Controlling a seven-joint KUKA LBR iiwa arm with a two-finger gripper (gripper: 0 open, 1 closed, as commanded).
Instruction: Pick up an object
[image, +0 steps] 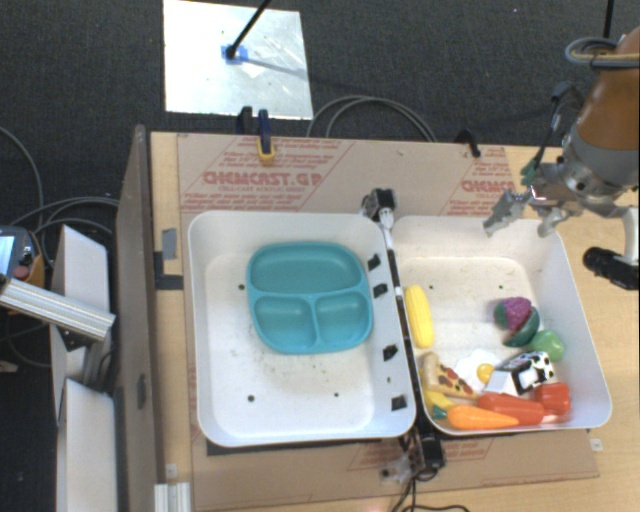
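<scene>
My gripper (524, 213) hangs over the far rim of the right bin (470, 272), its two fingers spread open with nothing between them. Toys lie in the near half of that bin: a yellow corn cob (419, 315) by the divider, a purple and green vegetable (518, 318), a small green piece (548, 347), a black and white cow (531, 371), a fried egg (478, 368), a pizza slice (442, 377), an orange carrot (481, 417) and a red piece (527, 404). All of them are well in front of the gripper.
The left bin (225, 340) holds a teal divided tray (308, 297). Black clips run along the divider (389, 310) between the bins. Cables and a blue clamp (264, 133) lie behind the bench. The far part of the right bin's floor is bare.
</scene>
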